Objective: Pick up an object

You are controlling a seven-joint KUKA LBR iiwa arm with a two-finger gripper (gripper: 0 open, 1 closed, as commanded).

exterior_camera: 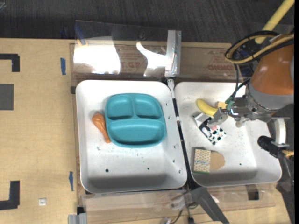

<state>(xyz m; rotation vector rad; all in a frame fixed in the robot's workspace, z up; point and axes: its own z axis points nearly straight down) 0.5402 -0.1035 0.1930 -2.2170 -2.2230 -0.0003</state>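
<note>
The right bin [243,164] holds a yellow banana [204,107] at its back left. Just in front of the banana lies a small white block with black and coloured dots [215,134]. A tan round piece with a patterned card on it [208,161] rests near the front wall. My gripper [216,120] reaches in from the right and hangs low between the banana and the dotted block, right over the block's upper end. The wrist hides part of what lies under it.
In the left bin [93,167] sits a teal divided plate [134,120] with an orange drumstick-shaped toy [100,124] against its left side. A ridge [180,139] separates the bins. Clear plastic and cardboard stand behind them. Cables loop above the arm at the right.
</note>
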